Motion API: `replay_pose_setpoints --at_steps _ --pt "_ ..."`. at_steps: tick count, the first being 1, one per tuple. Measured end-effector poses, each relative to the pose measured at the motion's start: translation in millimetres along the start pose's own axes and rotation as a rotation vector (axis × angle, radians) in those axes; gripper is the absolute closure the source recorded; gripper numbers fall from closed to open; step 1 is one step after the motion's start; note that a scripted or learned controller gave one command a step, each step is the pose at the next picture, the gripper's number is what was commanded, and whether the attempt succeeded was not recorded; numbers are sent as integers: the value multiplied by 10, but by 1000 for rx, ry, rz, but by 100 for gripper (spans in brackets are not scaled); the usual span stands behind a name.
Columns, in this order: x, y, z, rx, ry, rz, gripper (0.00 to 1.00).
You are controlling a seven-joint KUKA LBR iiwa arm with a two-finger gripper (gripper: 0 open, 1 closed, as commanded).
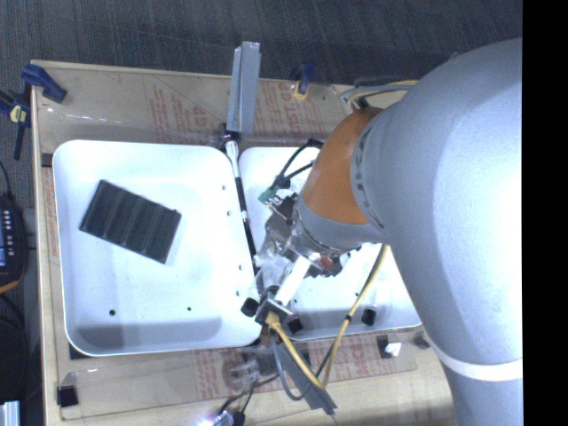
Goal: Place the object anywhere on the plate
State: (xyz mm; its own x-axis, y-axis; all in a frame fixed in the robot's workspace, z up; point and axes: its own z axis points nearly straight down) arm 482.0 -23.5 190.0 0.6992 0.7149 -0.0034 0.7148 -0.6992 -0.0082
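A dark ribbed rectangular plate (130,221) lies flat in the upper left part of the left bin (142,327). My gripper (272,263) hangs low over the left edge of the right bin (266,162), right beside the divider between the bins. The grey arm with its orange band (333,180) covers most of the right bin, hiding whatever lies beneath it. Between the plate and the gripper lies a wide stretch of bare white bin floor.
A grey metal bar (242,87) stands at the back between the bins. Blue clamps (40,82) grip the bench's back edge. Yellow and black cables (293,362) trail over the front rim of the right bin.
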Motion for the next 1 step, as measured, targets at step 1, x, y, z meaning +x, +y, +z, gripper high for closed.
replay_pose_setpoints --at_steps 1 --pt "1146 -161 -3 -2 0 190 100"
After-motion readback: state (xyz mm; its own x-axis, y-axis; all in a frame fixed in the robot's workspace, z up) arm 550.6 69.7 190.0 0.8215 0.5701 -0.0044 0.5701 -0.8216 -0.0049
